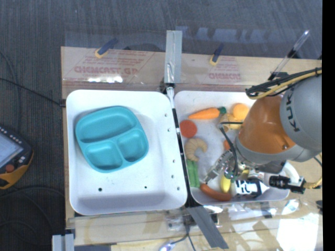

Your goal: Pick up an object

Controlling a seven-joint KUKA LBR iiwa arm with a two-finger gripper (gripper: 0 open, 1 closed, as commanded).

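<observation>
Lying in the right bin (180, 140), lower right of frame: orange carrot (204, 113), red tomato (188, 128), tan croissant (196, 147), green pod (192, 173).

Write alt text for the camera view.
A grey and orange robot arm reaches its claw down into the right bin among toy foods, including a carrot and a croissant. The left bin holds a blue divided tray.

place: robotics lab | floor: dark grey carpet (104, 9) with loose black cables (31, 93) | bench (131, 61): plywood, printed lettering, tape tabs | fixtures: two white bins (157, 101) side by side, grey-and-orange industrial arm (282, 124) | left edge: handheld control pendant (10, 158) | contents: plastic toy food (207, 114), teal divided tray (110, 137)
</observation>
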